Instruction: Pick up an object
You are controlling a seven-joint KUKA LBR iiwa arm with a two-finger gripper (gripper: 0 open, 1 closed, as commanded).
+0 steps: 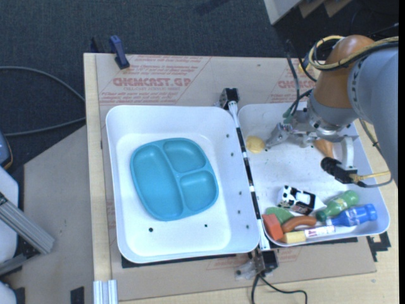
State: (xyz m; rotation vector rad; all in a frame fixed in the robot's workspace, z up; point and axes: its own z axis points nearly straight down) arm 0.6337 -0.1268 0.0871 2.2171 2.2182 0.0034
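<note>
The left bin point(126, 233) is taken up by a blue divided plate point(174, 178), while the grey arm point(354, 75) is seen over the far part of the right bin point(269, 116), its gripper point(297, 132) lowered there with a small yellow ball point(255, 145) just to its left. Along the near rim of the right bin a black-and-white toy point(297, 198), a green bottle point(338, 206), a blue bottle point(355, 216) and a red and orange cluster point(288, 223) are heaped, well apart from the gripper. Whether the fingers are apart or together cannot be told, being masked by the wrist.
</note>
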